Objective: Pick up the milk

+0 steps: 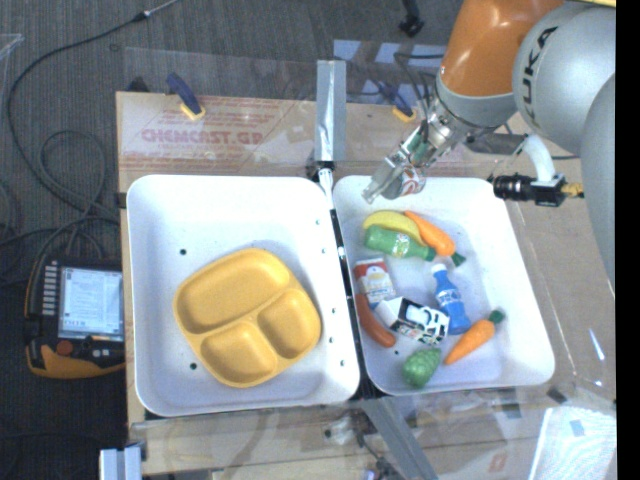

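Claw: the gripper [397,182] hangs over the far rim of the right bin [520,268], at about 11 o'clock from the bin's middle; whether its fingers are parted I cannot tell from this slant, and nothing shows between them.
Milk: the milk [419,319], a white carton with dark markings, lies on its side near the bin's middle, toward 6 o'clock from the gripper and well apart from it.
Neighbours: a blue bottle [448,297] just at its 2 o'clock, a red sausage [373,324] at 9 o'clock, a carrot [472,337] at 4 o'clock; probably touching, so a tight approach.
Left bin: a yellow tray [249,315] sits there, apart from the clutter.
Stage: likely pre-reach; descent not yet made.
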Tool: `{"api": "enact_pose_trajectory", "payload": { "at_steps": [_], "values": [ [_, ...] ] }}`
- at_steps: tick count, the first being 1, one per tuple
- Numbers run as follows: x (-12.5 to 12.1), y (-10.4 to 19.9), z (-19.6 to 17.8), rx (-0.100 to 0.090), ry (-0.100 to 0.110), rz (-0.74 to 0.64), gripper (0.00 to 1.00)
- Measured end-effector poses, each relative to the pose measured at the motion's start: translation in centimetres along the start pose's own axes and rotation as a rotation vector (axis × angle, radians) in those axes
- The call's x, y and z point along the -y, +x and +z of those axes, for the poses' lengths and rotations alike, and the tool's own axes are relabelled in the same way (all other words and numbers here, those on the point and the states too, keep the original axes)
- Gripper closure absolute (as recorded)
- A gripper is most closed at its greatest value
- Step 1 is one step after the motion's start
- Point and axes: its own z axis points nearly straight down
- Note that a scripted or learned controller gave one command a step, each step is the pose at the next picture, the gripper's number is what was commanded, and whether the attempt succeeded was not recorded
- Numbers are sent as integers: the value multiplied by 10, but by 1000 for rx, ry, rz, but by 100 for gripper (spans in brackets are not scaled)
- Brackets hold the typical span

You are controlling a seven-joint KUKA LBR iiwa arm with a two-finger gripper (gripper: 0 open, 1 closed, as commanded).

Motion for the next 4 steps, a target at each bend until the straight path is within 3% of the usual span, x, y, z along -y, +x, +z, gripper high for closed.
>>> {"api": "enact_pose_trajectory", "payload": {
  "at_steps": [1, 2, 3, 4],
  "values": [
    [-9, 12, -7, 1, -1, -84, 100],
    [0, 23, -2, -3, -1, 54, 100],
    [-10, 13, -1, 1, -1, -73, 100],
    [-10, 17, 1, 0, 0, -79, 100]
  ]
}}
